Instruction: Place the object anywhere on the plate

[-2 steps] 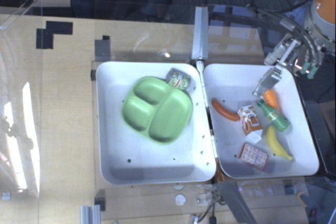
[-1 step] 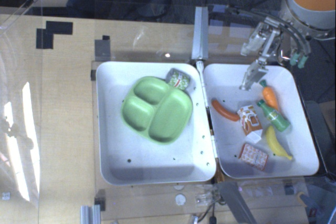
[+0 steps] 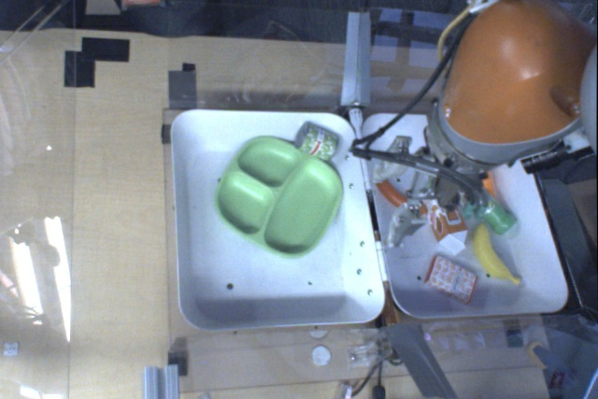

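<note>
1. The green plate (image 3: 278,193) lies in the left bin (image 3: 196,294), three compartments, nothing on it; a small can (image 3: 319,142) rests just off its far right rim, against the bin's far edge.
2. My jaws (image 3: 411,224) hang over the near-left part of the right bin (image 3: 551,299), beside an orange packet (image 3: 445,220).
3. Further right sit a green bottle (image 3: 492,216), a banana (image 3: 490,256) and a patterned card (image 3: 452,277) towards the near edge.
4. Which object is mine to move I can't judge; I'd settle squarely on one before lifting.
5. Whether my jaws are spread or pinched, I cannot tell; nothing visibly sits between them.
</note>
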Controlling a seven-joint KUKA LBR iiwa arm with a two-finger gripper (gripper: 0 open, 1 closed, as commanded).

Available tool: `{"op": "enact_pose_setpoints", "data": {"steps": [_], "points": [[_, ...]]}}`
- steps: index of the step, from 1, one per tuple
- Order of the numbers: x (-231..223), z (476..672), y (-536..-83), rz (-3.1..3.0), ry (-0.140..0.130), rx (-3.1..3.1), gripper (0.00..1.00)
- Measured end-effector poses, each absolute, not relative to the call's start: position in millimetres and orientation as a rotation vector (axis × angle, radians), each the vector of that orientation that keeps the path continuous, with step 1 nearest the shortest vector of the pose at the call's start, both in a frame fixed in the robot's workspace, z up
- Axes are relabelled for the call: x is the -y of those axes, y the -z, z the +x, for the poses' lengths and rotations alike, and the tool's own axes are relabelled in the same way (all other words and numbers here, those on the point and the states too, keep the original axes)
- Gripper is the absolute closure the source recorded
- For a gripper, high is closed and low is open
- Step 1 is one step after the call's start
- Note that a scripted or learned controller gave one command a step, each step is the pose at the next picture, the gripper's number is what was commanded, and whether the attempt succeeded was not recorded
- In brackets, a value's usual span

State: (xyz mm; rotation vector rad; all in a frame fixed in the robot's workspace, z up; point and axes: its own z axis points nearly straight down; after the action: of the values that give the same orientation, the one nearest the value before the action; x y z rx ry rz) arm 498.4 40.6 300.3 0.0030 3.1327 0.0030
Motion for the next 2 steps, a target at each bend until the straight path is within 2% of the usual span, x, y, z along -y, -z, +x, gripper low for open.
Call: {"op": "enact_pose_setpoints", "data": {"steps": [1,2], "points": [[-40.6,498.5,-300.4,0.004,-0.003,-3.132,0.00],[-32.1,490.9,-325.1,-0.312,-0.001,-3.111,0.00]]}}
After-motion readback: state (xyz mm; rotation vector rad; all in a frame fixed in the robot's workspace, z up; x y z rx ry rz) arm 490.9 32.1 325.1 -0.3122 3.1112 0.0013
